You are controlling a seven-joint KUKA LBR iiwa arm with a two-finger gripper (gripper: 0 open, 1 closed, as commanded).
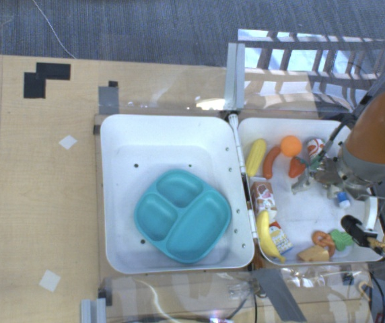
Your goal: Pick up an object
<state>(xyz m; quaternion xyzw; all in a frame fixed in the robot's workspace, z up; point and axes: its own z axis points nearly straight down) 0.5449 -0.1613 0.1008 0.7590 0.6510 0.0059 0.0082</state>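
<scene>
- My metal pincer (308, 169) hangs low in the right white bin (293, 210), toward its far edge, since the toys crowd there.
- Its grip: I cannot tell.
- Nearest target, a small red toy (296, 167), lies just beside it, under the orange ball (290, 145).

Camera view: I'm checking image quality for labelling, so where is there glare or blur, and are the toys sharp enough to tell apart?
Camera view: bright glare on the clear panel behind the left bin and along the bench's near edge; the teal plate is crisp; the banana and orange ball read clearly; the gripper is small and indistinct.
</scene>
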